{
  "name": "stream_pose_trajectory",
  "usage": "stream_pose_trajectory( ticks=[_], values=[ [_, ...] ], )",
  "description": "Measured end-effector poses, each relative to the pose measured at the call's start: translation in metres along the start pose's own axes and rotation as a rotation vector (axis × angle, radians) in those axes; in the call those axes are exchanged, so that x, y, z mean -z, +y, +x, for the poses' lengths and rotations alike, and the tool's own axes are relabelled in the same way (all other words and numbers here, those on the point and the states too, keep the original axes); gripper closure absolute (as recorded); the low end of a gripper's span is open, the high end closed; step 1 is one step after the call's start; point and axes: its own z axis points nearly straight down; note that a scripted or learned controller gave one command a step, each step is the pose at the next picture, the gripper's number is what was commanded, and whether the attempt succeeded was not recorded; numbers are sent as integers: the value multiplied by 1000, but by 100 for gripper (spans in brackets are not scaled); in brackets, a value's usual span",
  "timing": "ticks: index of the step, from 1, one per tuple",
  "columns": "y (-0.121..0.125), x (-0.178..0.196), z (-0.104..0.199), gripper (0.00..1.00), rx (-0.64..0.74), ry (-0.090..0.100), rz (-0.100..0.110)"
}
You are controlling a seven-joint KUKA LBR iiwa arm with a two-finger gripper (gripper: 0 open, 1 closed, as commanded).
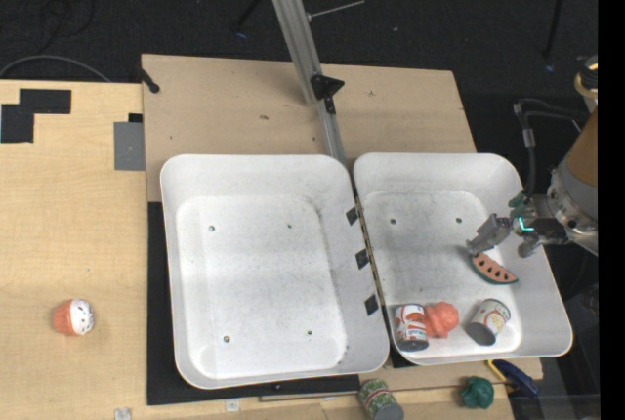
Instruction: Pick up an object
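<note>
Gripper [508,237] hovers with fingers spread wide over the right bin [430,176], just above a watermelon slice toy [493,268].

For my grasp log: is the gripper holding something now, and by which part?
Nothing is held. The gripper hangs open just above the watermelon slice.

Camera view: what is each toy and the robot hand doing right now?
gripper: open, just above the watermelon slice
watermelon slice: lying flat, right bin
red-and-white can: on its side
grey can: tipped over
orange lump: resting between the cans
</note>
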Motion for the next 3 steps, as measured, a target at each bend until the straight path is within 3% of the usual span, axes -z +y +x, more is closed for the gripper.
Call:
stream_pose_trajectory(
  ticks=[2,3],
  values=[
    [3,-108,7,0,1,2,7],
    [3,-144,7,0,0,0,-1]
  ],
)
